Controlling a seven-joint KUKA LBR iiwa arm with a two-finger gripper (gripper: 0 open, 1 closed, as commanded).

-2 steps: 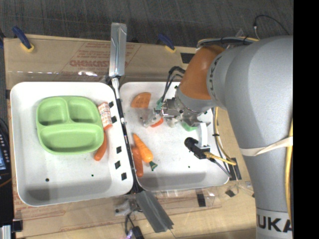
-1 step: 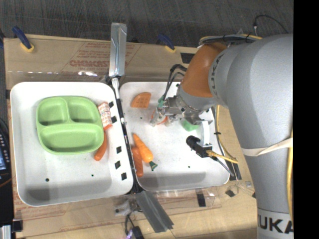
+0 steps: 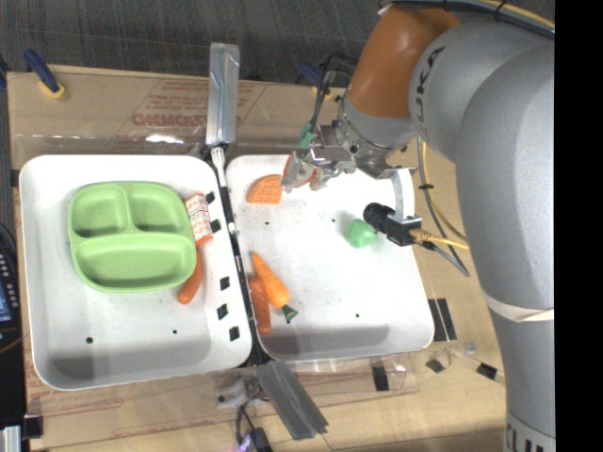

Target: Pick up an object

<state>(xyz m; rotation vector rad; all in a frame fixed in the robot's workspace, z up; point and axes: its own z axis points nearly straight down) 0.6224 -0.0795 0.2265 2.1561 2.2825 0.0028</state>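
**Entry: pincer over right bin, pick not yet secured**

- Pincer (image 3: 303,170): hangs low at the right bin's (image 3: 320,342) far-left corner, just beside the orange waffle-like piece (image 3: 266,191). Whether it is open or closed cannot be told; the wrist hides it.
- Candidate objects, right bin: the orange piece; 1 green ball (image 3: 360,234), mid-bin, near a black fitting; 1 carrot (image 3: 271,290) by the divider.
- Left bin (image 3: 38,252): 1 green tray (image 3: 132,235) with 3 compartments.
- Risk: the orange piece looks flat and lies close to the wall, so a descent could nudge it away or strike the rim, leaving nothing gripped.
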